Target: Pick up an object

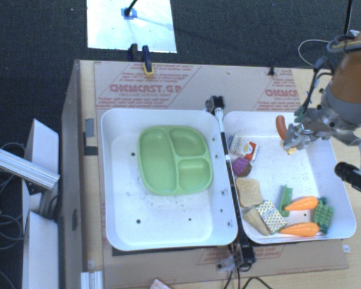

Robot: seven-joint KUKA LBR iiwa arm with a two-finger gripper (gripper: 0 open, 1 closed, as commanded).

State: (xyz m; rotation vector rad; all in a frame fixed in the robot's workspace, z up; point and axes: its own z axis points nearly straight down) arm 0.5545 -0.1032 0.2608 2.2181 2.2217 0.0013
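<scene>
Camera view | gripper point(296, 138) low over right bin's point(340, 185) upper part, finger state unreadable | nearest object: red sausage point(280, 127) just beside it near the back wall | judged light, stiff, smooth plastic, may roll | grip across its middle

The arm point(349, 86) is grey with an orange band above the wrist; thin pale cables loop beside it, and the gripper point(296, 138) is grey metal.

light: bright, even | shadows: soft, faint | glare: white bins point(117, 179) washed | focus: slightly soft
</scene>
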